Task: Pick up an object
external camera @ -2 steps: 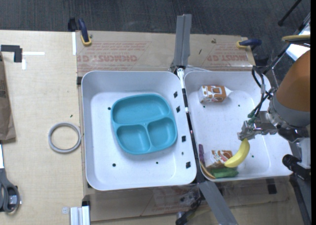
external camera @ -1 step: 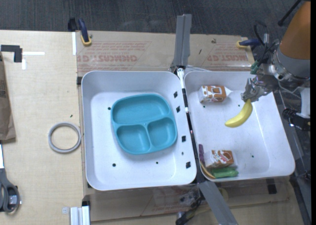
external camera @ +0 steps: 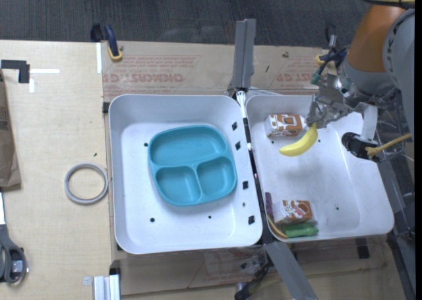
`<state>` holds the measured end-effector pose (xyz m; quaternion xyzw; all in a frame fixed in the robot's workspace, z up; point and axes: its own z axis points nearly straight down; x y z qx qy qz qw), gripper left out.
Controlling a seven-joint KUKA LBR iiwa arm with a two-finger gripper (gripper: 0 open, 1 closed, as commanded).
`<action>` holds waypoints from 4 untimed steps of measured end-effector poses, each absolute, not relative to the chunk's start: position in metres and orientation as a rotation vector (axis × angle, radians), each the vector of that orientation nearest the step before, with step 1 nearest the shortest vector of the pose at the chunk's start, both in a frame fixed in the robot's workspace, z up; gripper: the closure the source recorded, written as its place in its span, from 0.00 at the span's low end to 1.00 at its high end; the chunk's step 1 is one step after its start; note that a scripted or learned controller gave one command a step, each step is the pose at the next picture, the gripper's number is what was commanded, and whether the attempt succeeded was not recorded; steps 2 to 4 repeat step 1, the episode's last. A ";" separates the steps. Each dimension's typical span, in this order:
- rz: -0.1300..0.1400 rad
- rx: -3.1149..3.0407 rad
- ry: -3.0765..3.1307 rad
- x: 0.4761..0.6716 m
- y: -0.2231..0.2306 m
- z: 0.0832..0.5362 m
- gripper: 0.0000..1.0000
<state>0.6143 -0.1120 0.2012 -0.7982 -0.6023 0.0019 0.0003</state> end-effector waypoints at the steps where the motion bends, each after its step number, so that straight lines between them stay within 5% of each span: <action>1: 0.004 -2.524 -1.871 0.614 -0.102 0.251 1.00; 4: 0.004 -2.524 -1.871 0.614 -0.102 0.251 1.00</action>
